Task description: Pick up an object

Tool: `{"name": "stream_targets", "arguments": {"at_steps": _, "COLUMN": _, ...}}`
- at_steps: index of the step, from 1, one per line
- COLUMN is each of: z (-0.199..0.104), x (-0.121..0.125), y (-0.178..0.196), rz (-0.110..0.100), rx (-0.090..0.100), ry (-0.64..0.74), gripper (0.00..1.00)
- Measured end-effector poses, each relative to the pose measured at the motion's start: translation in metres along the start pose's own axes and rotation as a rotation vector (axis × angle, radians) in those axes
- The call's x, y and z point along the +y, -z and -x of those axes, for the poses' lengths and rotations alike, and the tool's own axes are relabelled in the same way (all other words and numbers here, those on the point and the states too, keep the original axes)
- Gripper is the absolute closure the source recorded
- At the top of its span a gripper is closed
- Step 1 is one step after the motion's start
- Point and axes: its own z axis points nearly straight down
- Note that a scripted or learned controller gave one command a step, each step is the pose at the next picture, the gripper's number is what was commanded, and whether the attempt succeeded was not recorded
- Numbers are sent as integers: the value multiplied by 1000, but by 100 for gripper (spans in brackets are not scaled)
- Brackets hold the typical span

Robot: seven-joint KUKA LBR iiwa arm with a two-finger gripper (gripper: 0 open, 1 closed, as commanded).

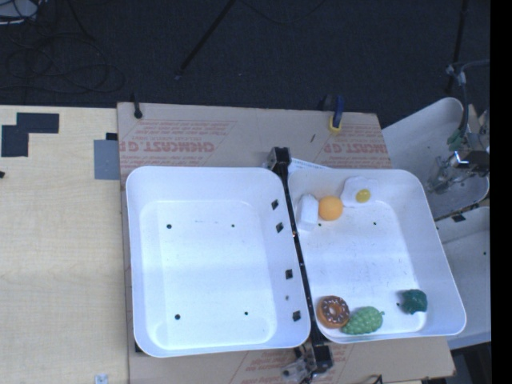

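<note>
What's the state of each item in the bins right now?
orange ball: resting at the right bin's far left, touching the white block.
white block: lying against the divider.
fried egg: flat, far edge, yolk up.
donut: flat, near edge.
green grapes: lying beside the donut, touching it.
broccoli: near right corner, apart from the rest.
right bin: holds all six items.

Toy foods (six) in the right bin point(416, 214)
</note>
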Motion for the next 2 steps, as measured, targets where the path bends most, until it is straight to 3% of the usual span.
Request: {"name": "stream_targets", "arguments": {"at_steps": 2, "z": -3, "x": -4, "y": -48, "rz": -4, "rx": 1, "ry": 4, "gripper": 100}}
